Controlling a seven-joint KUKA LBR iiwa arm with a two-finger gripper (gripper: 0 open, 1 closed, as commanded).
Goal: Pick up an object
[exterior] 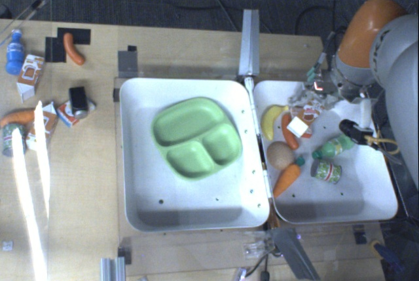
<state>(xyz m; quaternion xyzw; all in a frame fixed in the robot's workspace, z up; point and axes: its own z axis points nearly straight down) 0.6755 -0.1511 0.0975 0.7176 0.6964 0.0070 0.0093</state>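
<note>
The claw sits low over the clutter at the back of the right bin; open or closed can't be told, and nothing is visibly gripped, so the pick seems not done yet. Right bin holds approx.: 1 banana, 1 carrot, 1 potato, 1 can, 1 green bottle. Left bin: 1 green tray.

Grey arm — rounded orange band above the wrist — with thin black cables.
</note>
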